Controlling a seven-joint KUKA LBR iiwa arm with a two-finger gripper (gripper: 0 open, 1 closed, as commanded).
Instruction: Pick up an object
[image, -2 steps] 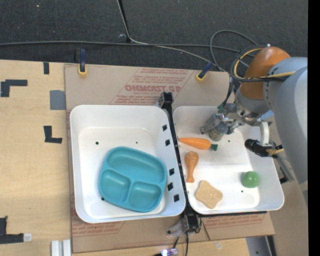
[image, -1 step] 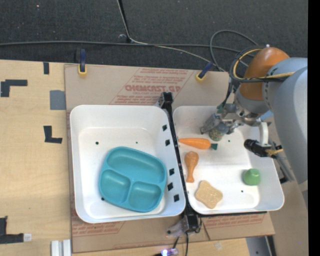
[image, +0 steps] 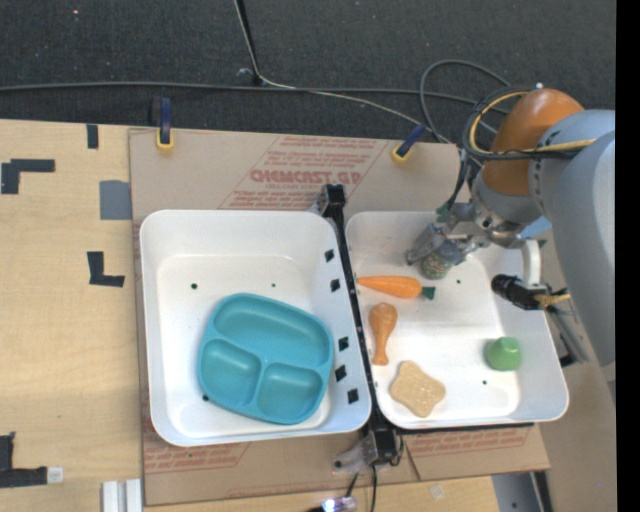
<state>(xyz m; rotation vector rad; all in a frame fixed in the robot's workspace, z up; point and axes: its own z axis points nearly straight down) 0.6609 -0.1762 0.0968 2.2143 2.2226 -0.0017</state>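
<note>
The right bin (image: 535, 405) holds an orange carrot (image: 390, 287), an orange chicken drumstick (image: 382, 330), a tan piece of toast (image: 416, 388) and a small green cup (image: 504, 353). My gripper (image: 438, 255) hangs low over the back of the right bin, just above and to the right of the carrot's green end. Its tip looks dark and greenish, and I cannot tell what sits there. The grey arm with its orange band (image: 530, 125) comes in from the right.
In the left bin (image: 160, 250) lies a light-blue divided plate (image: 265, 358). A black divider (image: 340, 290) runs between the bins. Cables loop above the arm and across the dark floor at the back. Cardboard lies under both bins.
</note>
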